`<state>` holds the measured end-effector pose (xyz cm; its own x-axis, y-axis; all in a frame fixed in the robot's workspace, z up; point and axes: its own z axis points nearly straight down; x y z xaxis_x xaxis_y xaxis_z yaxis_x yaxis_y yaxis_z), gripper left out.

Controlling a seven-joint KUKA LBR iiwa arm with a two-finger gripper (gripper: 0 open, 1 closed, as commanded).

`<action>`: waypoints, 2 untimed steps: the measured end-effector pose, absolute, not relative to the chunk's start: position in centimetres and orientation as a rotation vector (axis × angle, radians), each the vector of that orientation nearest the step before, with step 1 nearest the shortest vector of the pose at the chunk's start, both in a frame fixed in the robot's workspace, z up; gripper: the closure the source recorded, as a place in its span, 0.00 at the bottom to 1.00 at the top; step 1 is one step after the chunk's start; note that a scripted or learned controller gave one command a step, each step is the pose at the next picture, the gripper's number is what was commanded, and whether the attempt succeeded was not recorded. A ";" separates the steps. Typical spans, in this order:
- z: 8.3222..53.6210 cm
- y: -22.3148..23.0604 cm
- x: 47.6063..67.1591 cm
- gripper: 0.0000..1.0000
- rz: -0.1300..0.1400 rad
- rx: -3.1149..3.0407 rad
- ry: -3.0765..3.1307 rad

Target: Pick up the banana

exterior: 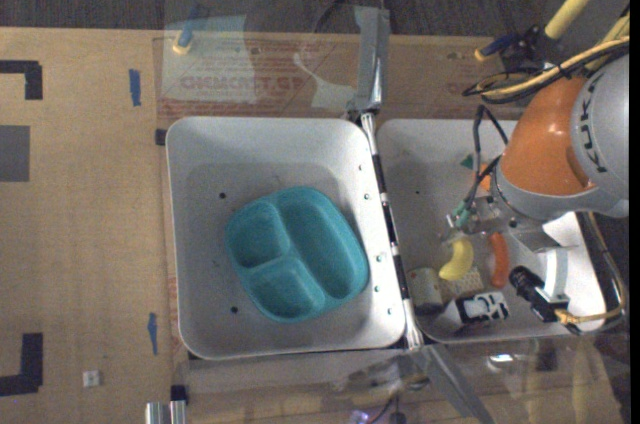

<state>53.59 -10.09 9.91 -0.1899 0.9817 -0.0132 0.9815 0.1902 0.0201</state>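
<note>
The yellow banana lies in the right bin, near its front middle, curving from upper right to lower left. My gripper hangs just above the banana's upper end, under the grey arm with its orange band. The wrist hides most of the gripper, and I cannot tell if it touches the banana.
An orange carrot-like piece lies just right of the banana. A pale cylinder and a small black-and-white object sit in front of it. The left bin holds a teal divided plate.
</note>
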 end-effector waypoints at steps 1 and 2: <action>9.9 -10.1 53.6 0.00 0.011 1.985 2.406; 10.9 -10.4 53.8 1.00 0.016 1.986 2.396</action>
<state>53.79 -10.35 10.94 -0.1851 0.9826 -0.0159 0.9823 0.1855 0.0265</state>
